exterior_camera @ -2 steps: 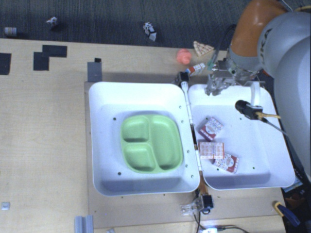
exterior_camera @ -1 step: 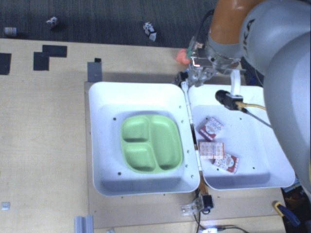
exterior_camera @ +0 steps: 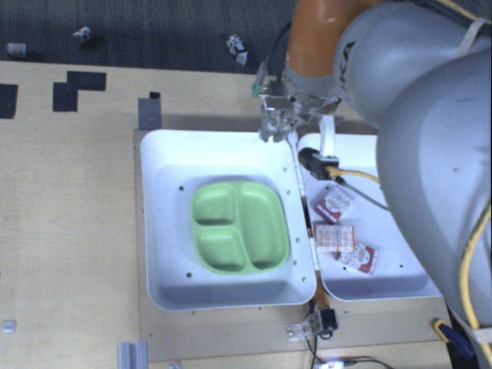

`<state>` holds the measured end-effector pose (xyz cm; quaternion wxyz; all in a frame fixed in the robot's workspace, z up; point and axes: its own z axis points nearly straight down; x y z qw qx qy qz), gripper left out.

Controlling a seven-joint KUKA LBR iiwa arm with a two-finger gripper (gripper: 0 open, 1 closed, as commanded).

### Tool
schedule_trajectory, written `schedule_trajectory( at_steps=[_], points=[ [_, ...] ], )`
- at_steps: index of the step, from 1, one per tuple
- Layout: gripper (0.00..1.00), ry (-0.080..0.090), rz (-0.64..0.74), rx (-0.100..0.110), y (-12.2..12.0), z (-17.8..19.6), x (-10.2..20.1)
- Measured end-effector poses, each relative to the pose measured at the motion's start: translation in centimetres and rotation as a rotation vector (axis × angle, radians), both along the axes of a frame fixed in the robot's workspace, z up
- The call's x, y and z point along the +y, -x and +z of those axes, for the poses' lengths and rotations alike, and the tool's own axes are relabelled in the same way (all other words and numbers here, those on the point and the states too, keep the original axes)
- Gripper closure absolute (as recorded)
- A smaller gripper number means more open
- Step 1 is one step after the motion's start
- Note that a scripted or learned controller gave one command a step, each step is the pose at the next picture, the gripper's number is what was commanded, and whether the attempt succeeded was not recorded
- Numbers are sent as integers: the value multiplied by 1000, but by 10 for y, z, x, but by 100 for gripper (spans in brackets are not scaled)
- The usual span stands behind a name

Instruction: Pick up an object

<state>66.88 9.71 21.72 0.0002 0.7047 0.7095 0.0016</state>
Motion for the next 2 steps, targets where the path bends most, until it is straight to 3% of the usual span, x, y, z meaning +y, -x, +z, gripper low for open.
schedule_trajectory(
  at_steps=[1, 2],
  points=[
    [100, 3, -5, -1, 0, -22, -79],
    [100, 3, -5, -1, 0, -32, -125]
  ],
)
